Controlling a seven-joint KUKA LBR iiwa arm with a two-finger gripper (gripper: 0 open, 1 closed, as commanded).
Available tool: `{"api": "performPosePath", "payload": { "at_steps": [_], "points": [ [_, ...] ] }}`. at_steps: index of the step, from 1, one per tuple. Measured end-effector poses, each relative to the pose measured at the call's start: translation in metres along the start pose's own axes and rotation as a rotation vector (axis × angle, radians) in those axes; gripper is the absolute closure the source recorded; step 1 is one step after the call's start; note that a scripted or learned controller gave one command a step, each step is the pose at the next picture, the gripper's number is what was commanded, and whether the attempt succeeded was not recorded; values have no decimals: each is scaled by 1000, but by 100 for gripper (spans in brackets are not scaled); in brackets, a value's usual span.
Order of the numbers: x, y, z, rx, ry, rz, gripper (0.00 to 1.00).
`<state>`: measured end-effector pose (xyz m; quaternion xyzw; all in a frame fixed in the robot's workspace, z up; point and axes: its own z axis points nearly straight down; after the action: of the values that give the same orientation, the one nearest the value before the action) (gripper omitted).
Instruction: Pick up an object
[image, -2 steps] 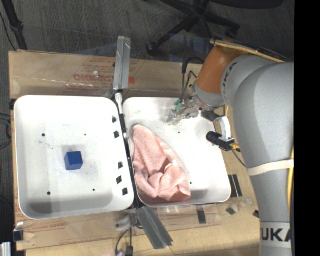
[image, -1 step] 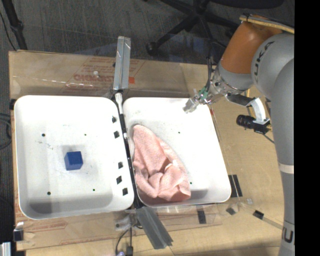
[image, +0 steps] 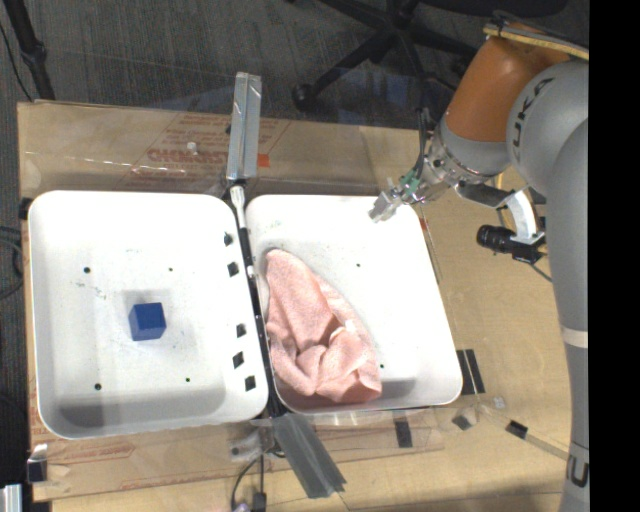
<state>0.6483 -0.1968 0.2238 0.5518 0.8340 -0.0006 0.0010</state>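
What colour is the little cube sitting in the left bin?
Blue. The cube stands out clearly against the white bin in the camera view.

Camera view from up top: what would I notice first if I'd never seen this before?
Probably the crumpled pink cloth, lying against the left wall of the right bin and reaching down to its near edge. Next, the small blue cube sitting alone in the left bin. Then the grey arm with its orange band, its gripper hovering above the right bin's far right corner.
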Motion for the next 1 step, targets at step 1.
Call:
{"api": "performPosePath", "payload": {
  "at_steps": [1],
  "points": [
    [0,1,-11,0,-1,-4,100]
  ]
}}
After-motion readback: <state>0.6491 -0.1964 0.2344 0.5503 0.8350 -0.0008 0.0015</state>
